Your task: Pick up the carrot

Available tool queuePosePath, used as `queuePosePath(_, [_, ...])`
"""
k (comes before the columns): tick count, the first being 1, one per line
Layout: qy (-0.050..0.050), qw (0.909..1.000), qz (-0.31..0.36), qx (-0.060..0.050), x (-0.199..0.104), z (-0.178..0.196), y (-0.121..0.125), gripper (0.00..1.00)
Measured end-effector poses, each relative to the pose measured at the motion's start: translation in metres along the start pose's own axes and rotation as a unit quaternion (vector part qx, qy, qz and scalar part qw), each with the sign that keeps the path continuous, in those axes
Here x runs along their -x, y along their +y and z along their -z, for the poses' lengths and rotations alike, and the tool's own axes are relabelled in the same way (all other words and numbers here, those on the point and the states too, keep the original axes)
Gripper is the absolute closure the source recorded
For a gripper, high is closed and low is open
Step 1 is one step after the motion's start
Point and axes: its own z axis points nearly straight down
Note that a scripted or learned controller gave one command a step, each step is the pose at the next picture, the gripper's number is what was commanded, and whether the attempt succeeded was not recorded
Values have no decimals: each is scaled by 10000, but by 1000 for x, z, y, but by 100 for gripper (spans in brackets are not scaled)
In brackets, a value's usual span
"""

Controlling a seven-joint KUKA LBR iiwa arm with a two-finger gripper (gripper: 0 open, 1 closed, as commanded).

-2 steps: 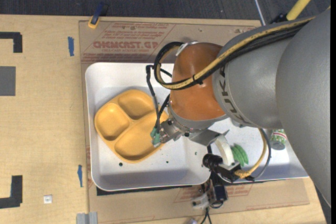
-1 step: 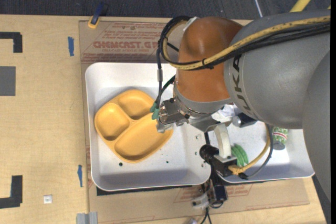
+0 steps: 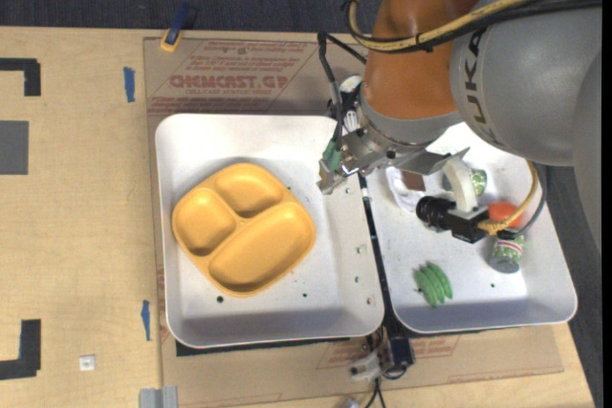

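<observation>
Approach step: the end effector (image 3: 337, 169) hangs over the seam between the bins; whether it is open or closed, I cannot tell. The carrot (image 3: 501, 209) lies in the right-hand bin (image 3: 545, 301), well apart from it, so the next move likely calls for travelling across and descending onto it.

We've got a big yellow divided plate (image 3: 244, 225) hogging the middle of the left bin (image 3: 182, 139). Open floor there is just the strips along the far edge, the near edge and the right side by the shared rim. The right bin (image 3: 553, 299) is tighter. The arm (image 3: 535, 62) hangs over its far half, with the gripper (image 3: 337, 169) over the rim between the bins. By the right wall a white roll (image 3: 466, 182), the carrot (image 3: 501, 210) and a small jar (image 3: 507, 251) bunch close together. The near left part is open floor except for one green veggie (image 3: 434, 283), well apart from the jar.
</observation>
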Motion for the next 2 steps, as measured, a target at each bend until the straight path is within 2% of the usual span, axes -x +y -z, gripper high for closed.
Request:
queuePosePath(1, [12, 9846, -1747, -39, -82, -68, -28, 100])
queuePosePath(2, [3, 9784, -2066, -17, -62, 5, -6, 100])
